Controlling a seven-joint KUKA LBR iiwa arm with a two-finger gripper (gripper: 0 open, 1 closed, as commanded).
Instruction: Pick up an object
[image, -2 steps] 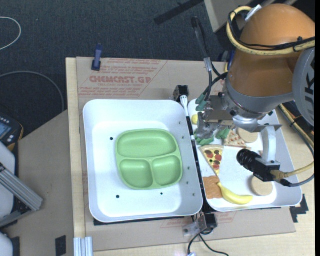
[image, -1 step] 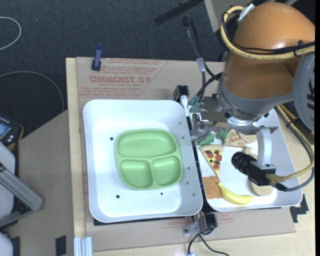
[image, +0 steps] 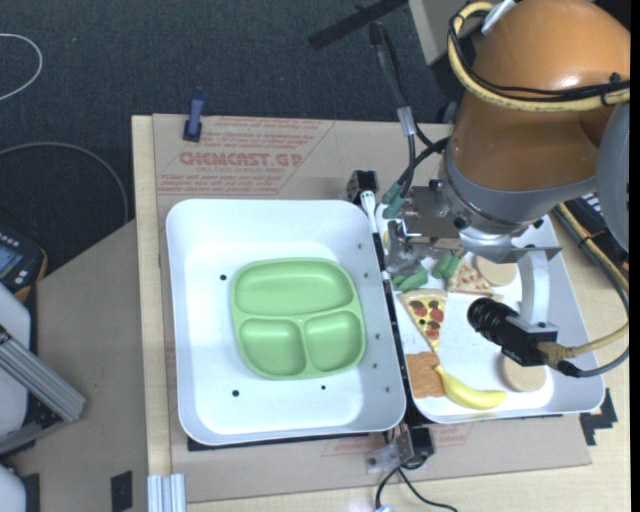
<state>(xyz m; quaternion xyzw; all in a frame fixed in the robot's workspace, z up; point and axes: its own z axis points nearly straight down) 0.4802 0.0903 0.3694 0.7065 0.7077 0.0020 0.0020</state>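
Observation:
My gripper (image: 408, 258) reaches down into the far left part of the right bin (image: 575, 398), under the big orange-banded arm. Just beside it lie small green toy pieces (image: 443, 267). Nearer the front of that bin lie a pizza slice (image: 428, 314), a brown piece (image: 423, 372), a yellow banana (image: 470, 393) and a tan round piece (image: 524, 377). Another pale round piece (image: 494, 273) sits behind them. The arm hides the bin's far right part.
The left bin (image: 200, 380) holds a green three-compartment plate (image: 297, 316). A black camera unit (image: 510, 333) on the arm hangs over the right bin. Cables run along the right side, and cardboard lies under both bins.

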